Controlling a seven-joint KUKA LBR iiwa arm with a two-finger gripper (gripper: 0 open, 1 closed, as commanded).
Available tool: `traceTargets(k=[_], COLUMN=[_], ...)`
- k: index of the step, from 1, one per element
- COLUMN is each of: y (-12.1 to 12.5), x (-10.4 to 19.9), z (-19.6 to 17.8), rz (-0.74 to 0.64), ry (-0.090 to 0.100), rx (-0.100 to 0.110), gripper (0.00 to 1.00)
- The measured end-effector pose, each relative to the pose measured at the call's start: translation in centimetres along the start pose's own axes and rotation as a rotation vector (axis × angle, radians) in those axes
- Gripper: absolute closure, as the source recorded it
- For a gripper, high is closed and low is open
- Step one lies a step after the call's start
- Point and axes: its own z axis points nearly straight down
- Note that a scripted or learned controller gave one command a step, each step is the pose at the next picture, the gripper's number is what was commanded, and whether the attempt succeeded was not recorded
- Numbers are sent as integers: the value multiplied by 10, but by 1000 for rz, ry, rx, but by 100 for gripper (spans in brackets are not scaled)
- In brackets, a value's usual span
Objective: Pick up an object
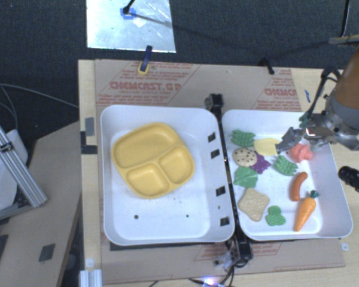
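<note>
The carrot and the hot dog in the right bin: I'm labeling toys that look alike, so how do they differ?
The carrot is orange, tapered, with a green top; the hot dog is reddish-orange, rounded at both ends, with no green. The carrot lies nearer the bin's front edge; the hot dog sits just above it, closer to the gripper. Both are long, narrow and similarly slanted.

Bench (pixel 185 79) w/ printed sheet carries 2 white bins: left bin (pixel 161 220), right bin (pixel 329 220), side by side.
</note>
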Motion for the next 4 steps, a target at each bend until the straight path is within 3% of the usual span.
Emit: traceTargets(k=[1, 2, 3, 4], y=[33, -13, 23, -68], x=[-5, 24, 42, 83], z=[112, 161, 156, 53], rz=[0, 3, -3, -2], ry=[1, 2, -2, 3], rx=[5, 5, -6, 0], gripper=[0, 0, 0, 0])
